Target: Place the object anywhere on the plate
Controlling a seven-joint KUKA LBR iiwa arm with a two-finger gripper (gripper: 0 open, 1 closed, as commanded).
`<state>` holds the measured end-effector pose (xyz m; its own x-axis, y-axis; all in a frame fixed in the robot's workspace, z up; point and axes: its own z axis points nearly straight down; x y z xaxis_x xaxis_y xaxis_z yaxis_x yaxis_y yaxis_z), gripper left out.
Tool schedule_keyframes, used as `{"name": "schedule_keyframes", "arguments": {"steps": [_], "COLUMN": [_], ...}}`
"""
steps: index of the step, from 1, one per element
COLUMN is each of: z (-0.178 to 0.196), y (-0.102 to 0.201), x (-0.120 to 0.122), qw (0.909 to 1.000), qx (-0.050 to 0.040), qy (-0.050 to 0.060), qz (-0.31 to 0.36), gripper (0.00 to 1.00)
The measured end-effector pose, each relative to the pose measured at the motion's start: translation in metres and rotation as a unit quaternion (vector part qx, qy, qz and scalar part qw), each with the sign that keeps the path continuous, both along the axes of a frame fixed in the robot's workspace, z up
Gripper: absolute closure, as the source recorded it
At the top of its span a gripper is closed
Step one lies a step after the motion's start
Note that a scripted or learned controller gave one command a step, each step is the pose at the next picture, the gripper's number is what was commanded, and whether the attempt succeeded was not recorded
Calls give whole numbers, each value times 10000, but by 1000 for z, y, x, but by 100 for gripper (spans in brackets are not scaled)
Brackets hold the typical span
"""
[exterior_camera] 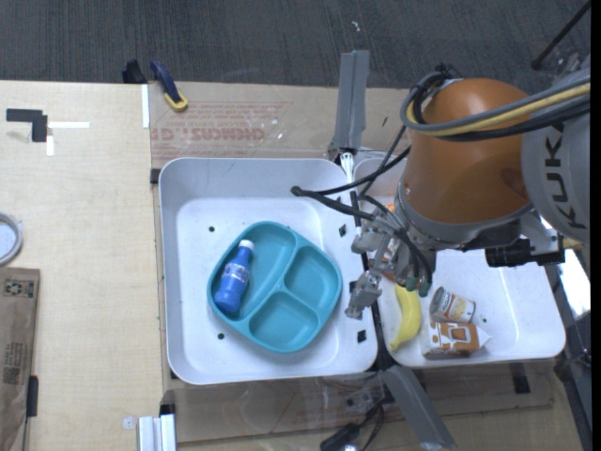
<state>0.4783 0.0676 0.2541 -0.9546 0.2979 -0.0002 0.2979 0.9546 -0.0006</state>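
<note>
From my station I see the light wooden surface point(84, 252) carrying two shallow white bins side by side. In the left white bin point(178, 252) sits a teal plastic plate with three compartments point(282, 289), and a blue bottle with a white cap point(235, 275) lies in its long left compartment, cap pointing up and slightly right in the view, resting wholly inside the plate. The grey arm with its big orange band point(470, 158) reaches in from the right and hangs over the divide between the two bins. Its end effector point(364, 294) hovers just beside the plate's right rim, near the inner wall of the left bin; I cannot tell how its tips stand, since the metal parts blur together from this angle, and I see nothing held there. In the right white bin point(526, 341) a yellow banana point(406, 318) lies close to the dividing wall, and just to its right are a small tin can point(451, 304) and an orange and white carton point(453, 340) lying flat. At the far edge of the surface rests a blue and yellow clamp point(167, 86), well apart from both bins.
</note>
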Motion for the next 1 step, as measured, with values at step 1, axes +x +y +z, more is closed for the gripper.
{"name": "schedule_keyframes", "arguments": {"steps": [1], "z": [9], "y": [-1], "x": [1], "qw": [10000], "qx": [0], "qy": [-7], "qz": [-9], "gripper": [100]}}
